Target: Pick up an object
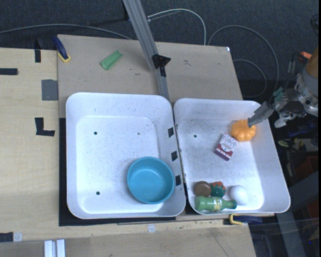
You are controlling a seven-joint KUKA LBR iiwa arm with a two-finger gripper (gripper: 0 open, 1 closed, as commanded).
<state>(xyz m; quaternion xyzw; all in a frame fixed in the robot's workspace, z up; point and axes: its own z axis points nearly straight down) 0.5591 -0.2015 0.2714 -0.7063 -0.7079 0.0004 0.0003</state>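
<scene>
The orange object (243, 130), rounded and lumpy, lay in the right bin (267, 159) near its far right corner, and the dark tip of the gripper (255, 118) met its upper right side. Whether the gripper was parted or closed, or had any hold on the object, could not be told from where I stood. The arm (305, 92) entered over the bin's right rim, its orange band at the picture's right edge. Just beside the orange object, toward the bin's middle, lay a small red and white packet (224, 146). Along the near rim of the same bin clustered a brown rounded item (203, 188), a small orange and teal item (218, 188), a white ball (239, 195) and a green bottle (214, 203) on its side. The left bin (96, 143) carried a blue bowl (150, 179), upright, near its near right corner. On the bench (85, 74) beyond the bins rested a green block (111, 60), and a grey pole (143, 31) slanted down to the gap between the bins.
</scene>
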